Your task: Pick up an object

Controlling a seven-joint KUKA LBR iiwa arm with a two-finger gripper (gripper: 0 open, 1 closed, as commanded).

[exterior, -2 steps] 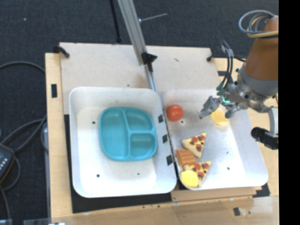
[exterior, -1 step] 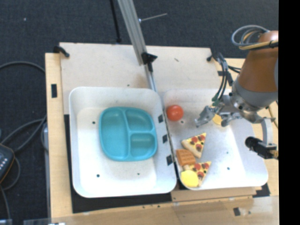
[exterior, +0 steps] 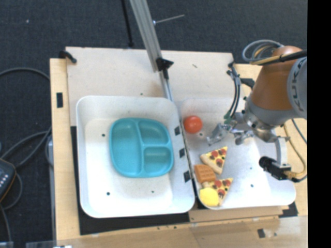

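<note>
Metal post (exterior: 147, 27) over wooden bench (exterior: 103, 71), dark carpet (exterior: 51, 14); tool (exterior: 223, 133) state unclear.

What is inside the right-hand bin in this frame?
The right bin holds a red ball, two toy pizza slices, a brown block and a yellow piece. The gripper and arm cover the bin's upper right.

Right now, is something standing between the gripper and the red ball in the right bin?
Nothing visible does. The gripper hangs over the right bin, and the red ball lies to its left with bare bin floor between them. The pizza slice lies lower, off that line.
</note>
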